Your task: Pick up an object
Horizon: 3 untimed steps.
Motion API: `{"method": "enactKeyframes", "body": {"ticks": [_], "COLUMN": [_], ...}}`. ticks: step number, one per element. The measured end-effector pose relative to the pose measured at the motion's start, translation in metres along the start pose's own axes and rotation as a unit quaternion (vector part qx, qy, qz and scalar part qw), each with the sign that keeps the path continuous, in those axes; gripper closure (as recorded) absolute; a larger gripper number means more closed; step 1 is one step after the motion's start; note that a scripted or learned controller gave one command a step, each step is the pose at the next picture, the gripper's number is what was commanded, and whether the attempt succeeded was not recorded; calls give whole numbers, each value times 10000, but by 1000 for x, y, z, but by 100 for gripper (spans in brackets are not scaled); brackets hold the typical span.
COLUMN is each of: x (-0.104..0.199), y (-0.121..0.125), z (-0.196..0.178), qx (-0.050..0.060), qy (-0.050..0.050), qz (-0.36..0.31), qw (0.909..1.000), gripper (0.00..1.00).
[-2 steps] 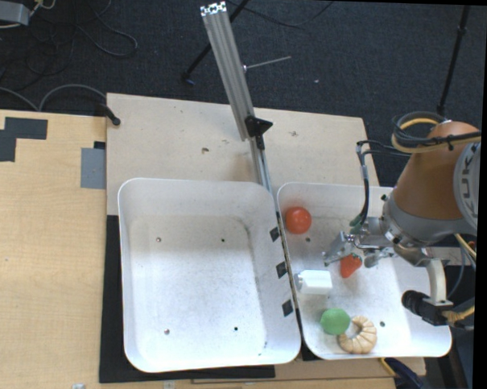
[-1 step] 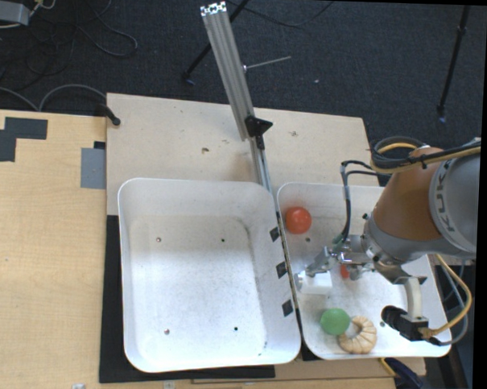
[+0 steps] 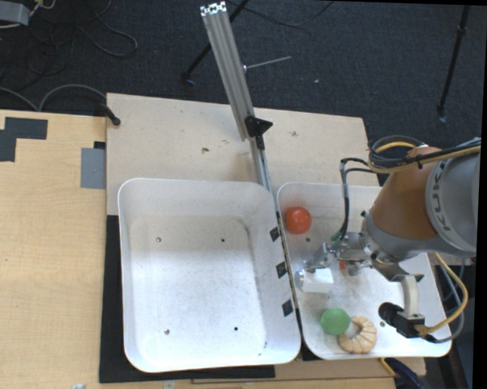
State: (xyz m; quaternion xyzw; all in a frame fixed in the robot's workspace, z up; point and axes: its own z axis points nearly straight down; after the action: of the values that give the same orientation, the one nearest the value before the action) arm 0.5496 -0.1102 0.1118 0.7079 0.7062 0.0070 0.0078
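A: Nearest us, the tan ring toy (image 3: pixel 357 335) touches the green ball (image 3: pixel 334 321); the orange ball (image 3: pixel 298 219) sits farther back in the right bin (image 3: pixel 324 193).

B: Our hand (image 3: pixel 319 275) is low between them; we cannot tell its opening. Closing there, we'd likely catch nothing.

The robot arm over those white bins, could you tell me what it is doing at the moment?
The arm reaches from the right into the right bin, its gripper low beside a small white object. Whether it holds that object is unclear. An orange ball, a green ball and a tan ring-shaped toy lie loose there.
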Motion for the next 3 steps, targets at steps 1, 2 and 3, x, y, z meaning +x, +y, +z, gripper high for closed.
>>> {"method": "enactKeyframes", "body": {"ticks": [1, 2, 3], "x": [-2, -1, -3], "y": [1, 13, 19], "z": [-10, -62, -105], "qx": [-9, 91, 94], "qy": [1, 4, 4], "qz": [39, -17, -17], "qw": [10000, 10000, 10000], "gripper": [100, 100, 100]}}
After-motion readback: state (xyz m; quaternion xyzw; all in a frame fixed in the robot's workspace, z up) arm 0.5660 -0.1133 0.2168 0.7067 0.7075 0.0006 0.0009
